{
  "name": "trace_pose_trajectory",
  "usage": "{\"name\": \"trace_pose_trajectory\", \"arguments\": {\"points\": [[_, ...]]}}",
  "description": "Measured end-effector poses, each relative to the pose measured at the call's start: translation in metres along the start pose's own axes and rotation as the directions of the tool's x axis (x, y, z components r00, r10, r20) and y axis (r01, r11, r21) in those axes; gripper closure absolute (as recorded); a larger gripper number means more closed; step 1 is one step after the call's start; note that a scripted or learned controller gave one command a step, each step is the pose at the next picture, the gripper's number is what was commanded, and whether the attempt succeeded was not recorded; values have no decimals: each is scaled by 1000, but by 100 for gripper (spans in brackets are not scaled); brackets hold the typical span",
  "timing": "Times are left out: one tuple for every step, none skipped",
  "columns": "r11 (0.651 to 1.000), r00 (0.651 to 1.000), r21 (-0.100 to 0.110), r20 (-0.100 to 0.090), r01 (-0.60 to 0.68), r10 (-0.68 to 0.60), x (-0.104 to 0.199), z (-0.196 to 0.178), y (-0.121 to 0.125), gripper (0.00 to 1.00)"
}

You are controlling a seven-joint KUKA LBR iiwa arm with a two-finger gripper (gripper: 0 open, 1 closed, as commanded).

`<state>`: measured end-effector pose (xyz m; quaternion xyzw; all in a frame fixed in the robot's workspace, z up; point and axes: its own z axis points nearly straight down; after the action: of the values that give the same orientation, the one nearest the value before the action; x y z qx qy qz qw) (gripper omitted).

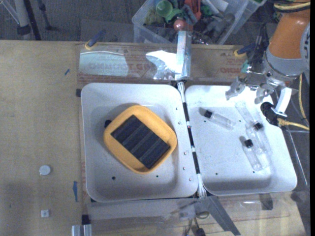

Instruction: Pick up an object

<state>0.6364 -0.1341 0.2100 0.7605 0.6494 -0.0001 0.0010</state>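
The gripper (248, 88) hangs over the back edge of the right bin (221, 173), its two pale fingers (235, 88) spread apart with nothing between them. Below it lie three clear vials: one vial (218, 118) points toward the divider, a second vial (248, 115) and a third vial (254, 154) run front to back. The left bin (93, 181) holds a yellow tray (140, 138), lying diagonally. Wooden bench (34, 107) all around, a crate of toys (197, 6) behind.

a pale wooden desk (39, 107) spreads under even light. behind it, on a dark floor (98, 4), a clear plastic tub (197, 9) holds jumbled colourful toys. a brown cardboard strip (128, 63) lines the desk's far side.
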Motion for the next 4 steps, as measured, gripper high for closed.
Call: {"name": "trace_pose_trajectory", "arguments": {"points": [[1000,1000,1,-8,21,-21,-49,103,-67,0],[999,999,-7,-8,33,-33,-75,122,-39,0],[999,999,-10,-3,32,-32,-77,111,-38,100],[999,999,-10,-5,33,-33,-76,111,-38,0]]}}
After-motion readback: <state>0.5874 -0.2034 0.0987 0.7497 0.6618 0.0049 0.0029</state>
